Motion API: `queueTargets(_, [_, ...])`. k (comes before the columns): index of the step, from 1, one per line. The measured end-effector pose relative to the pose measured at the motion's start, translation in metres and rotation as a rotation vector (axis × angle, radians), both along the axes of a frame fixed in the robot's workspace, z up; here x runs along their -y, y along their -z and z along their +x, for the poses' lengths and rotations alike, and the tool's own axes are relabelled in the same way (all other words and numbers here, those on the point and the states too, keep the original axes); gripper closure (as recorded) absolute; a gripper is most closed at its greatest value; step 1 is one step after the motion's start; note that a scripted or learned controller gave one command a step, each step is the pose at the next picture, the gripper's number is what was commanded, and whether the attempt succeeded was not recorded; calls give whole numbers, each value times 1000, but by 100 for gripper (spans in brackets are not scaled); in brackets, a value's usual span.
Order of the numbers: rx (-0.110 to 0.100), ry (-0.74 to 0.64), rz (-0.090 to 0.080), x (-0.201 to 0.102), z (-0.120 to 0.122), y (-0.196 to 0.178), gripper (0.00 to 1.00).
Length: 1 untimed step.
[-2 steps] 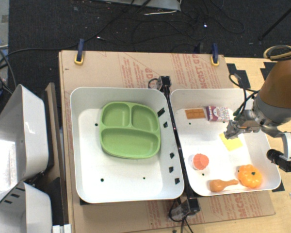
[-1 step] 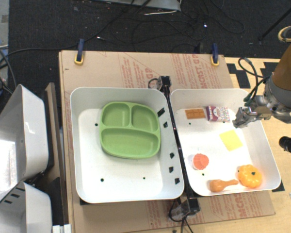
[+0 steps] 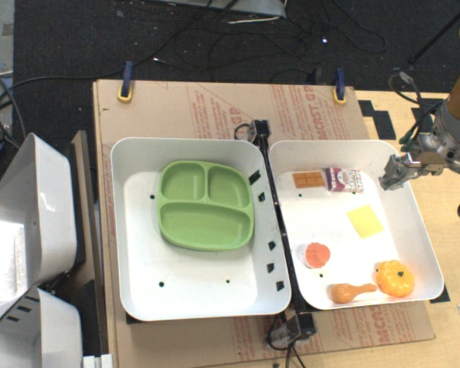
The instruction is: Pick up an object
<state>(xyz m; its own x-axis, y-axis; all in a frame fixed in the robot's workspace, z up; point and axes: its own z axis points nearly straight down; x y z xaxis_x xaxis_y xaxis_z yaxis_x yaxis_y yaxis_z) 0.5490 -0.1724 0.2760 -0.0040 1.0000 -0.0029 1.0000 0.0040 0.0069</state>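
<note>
On my feed, the far left showed spare white bins (image 3: 27,221) stacked off the edge of the table. Next came the cardboard sheet (image 3: 207,102) covering the table, pinned at its far edge by two clamps with yellow tips (image 3: 125,90). The left bin (image 3: 130,282) sat on it and held a green divided plate (image 3: 207,205), lying flat toward the far half of the bin, its three compartments facing up.

A row of black clips (image 3: 270,236) ran down the seam where the two bins met. In the right bin (image 3: 422,236) I counted the candidates for picking: an orange wafer-like bar (image 3: 307,179) near the far wall, a small maroon-and-white packet (image 3: 343,179) just beside it, a yellow square piece (image 3: 365,221) near the middle, a round red-pink disc (image 3: 317,255) toward the left wall, an orange gourd-shaped toy (image 3: 351,290) at the near wall, and a yellow-orange pepper-like toy (image 3: 395,278) just to its right, close to touching it.

At the far right, the pincer (image 3: 395,172) hovered over the bin's far right corner rim, well apart from every object. I saw nothing between its fingers; whether they were spread or closed I could not tell from this angle. The grey arm (image 3: 452,129) reached in behind it.
</note>
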Motion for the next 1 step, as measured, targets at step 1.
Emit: queueTargets(1, [-9, -3, 3, -56, 10, 17, 100])
